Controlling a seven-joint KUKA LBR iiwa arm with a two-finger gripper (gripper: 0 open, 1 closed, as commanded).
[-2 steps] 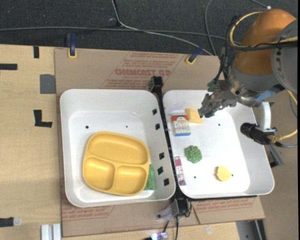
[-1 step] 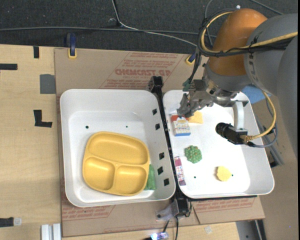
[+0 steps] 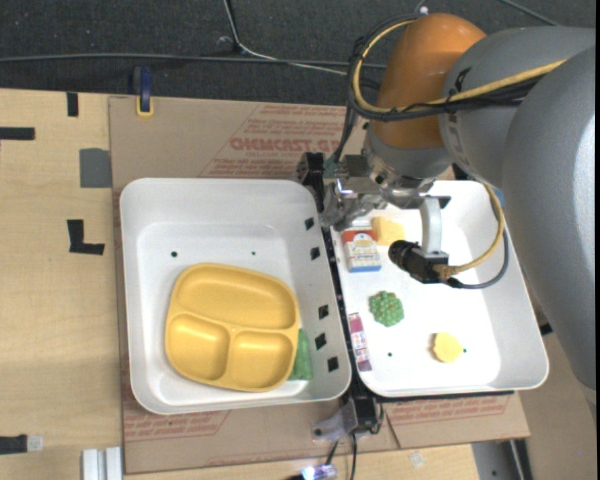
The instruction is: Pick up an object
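My gripper [image 3: 350, 206] hangs over the far left corner of the right bin [image 3: 500, 368], close to the wall between the two bins. Just in front of it lies a small red and white box [image 3: 361, 251], with a pale yellow block [image 3: 387, 230] beside it. Further forward in the same bin are a green bumpy object [image 3: 385, 309] and a small yellow round piece [image 3: 446, 347]. A narrow pink and white packet [image 3: 358, 341] lies along that bin's left wall.
The left bin [image 3: 140, 268] holds a yellow divided tray [image 3: 232, 325] with a green object [image 3: 302, 357] wedged at its right side. A black cable connector [image 3: 412, 260] hangs off the wrist over the right bin. The bulky grey arm [image 3: 540, 118] covers the bin's far right.
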